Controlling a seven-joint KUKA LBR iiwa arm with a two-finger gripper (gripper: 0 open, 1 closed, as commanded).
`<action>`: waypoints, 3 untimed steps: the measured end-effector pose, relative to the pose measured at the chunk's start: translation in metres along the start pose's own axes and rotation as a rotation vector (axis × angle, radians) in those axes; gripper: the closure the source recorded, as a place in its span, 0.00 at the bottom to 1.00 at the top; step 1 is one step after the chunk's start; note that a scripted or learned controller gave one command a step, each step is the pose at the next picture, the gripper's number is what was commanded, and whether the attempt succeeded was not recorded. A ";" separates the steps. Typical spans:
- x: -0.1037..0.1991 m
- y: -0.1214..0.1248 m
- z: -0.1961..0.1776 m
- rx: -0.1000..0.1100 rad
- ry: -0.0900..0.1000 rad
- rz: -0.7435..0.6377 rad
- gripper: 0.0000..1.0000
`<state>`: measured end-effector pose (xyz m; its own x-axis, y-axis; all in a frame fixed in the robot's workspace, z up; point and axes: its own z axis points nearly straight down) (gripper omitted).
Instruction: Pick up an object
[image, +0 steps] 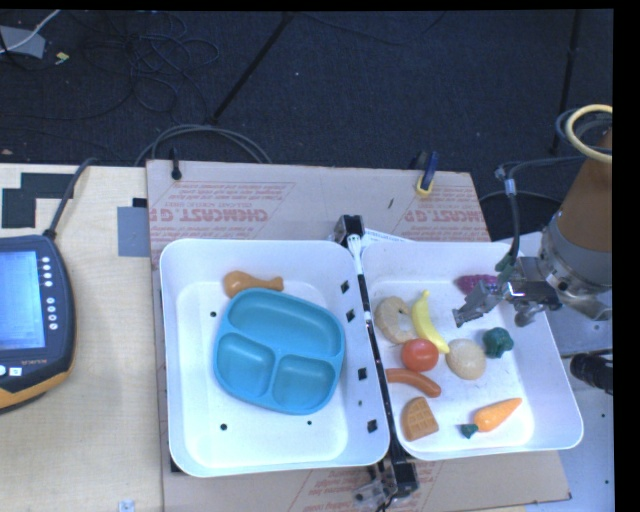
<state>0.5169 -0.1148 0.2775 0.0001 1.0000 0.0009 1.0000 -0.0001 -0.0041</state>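
Tapered orange carrot (495, 414), smooth round tomato (420, 354), curved banana (427, 321).

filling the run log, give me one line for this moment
phase: approach | end effector: over right bin, above toy food, nothing seen held | nearest: broccoli, banana | left bin: blue divided plate, drumstick

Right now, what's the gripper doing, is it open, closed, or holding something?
Gripper: above the right bin, holding nothing that can be seen; open or shut cannot be told.
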 end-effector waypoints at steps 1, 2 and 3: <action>0.082 -0.002 -0.268 -0.017 -0.001 -0.006 0.00; 0.082 -0.002 -0.268 0.002 -0.002 -0.008 1.00; 0.188 -0.044 -0.222 0.004 -0.001 -0.009 1.00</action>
